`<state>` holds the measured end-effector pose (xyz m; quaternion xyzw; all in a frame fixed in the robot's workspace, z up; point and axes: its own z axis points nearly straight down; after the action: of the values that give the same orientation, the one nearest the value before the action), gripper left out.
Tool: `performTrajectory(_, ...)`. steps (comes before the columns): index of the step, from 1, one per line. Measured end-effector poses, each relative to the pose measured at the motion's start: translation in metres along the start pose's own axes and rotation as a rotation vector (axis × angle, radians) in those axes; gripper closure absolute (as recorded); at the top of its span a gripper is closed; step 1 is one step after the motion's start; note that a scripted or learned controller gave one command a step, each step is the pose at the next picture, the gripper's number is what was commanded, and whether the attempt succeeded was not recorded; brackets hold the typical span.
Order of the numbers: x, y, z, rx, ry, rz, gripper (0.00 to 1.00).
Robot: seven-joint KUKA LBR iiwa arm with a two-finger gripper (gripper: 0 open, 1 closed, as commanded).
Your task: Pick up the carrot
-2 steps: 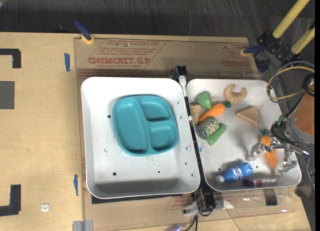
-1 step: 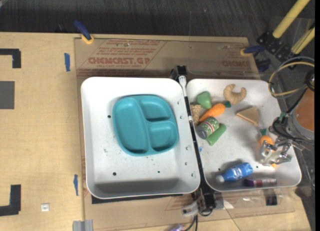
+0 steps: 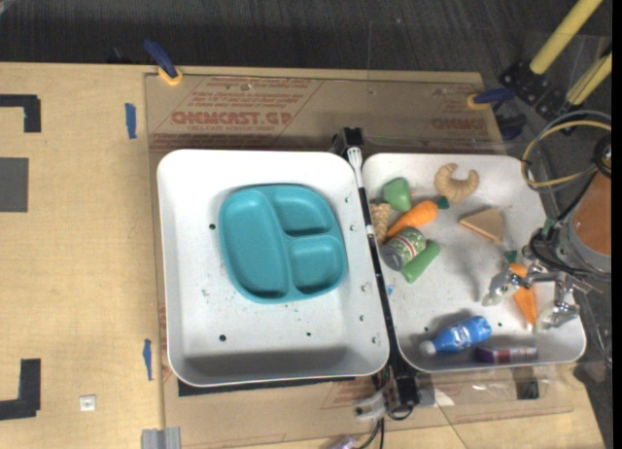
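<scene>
Two white bins sat side by side on the bench. Left bin (image 3: 194,243) held a teal divided plate (image 3: 282,240), roughly centred.

Right bin (image 3: 554,180) held everything else. Carrot (image 3: 416,217) lay in the far-left part of it, tilted, with its green end pointing far-right. It was touching or just beside a green-labelled can (image 3: 412,251) on its near side. A green lump (image 3: 397,191) sat just beyond the carrot, and a tan bumpy piece (image 3: 382,216) lay to its left against the bin wall. A croissant (image 3: 456,181) was at the far side, right of the green lump. A tan wedge (image 3: 486,224) lay near the middle. A blue bottle (image 3: 457,334) lay on its side along the near edge, with a thin dark-red stick (image 3: 505,351) just right of it.

Arm (image 3: 595,233) came in from the right edge. Gripper (image 3: 531,301) hung low over the near-right part of the right bin, well apart from the carrot. Its two silver fingers (image 3: 499,289) were spread wide. A small narrow orange piece (image 3: 526,307) lay between them; neither finger visibly pressed on it, so no grasp seen. Couldn't tell what that piece was.

Cardboard sheet (image 3: 243,107) lay under the bins at the far side. A blue clamp (image 3: 161,60) sat at its far-left corner.
</scene>
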<state>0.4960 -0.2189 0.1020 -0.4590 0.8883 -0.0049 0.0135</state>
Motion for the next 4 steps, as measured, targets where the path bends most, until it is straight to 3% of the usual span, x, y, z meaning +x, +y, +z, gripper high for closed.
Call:
performTrajectory(1, 0.004, 0.011, 0.012, -0.019, 0.002, -0.286, 0.0)
performTrajectory(2, 0.001, 0.008, 0.0, -0.008, -0.002, -0.285, 1.0)
performTrajectory(3, -0.064, -0.085, 0.016, -0.017, -0.001, -0.428, 1.0)
performTrajectory(4, -0.078, -0.079, 0.015, -0.025, -0.022, -0.439, 0.0)
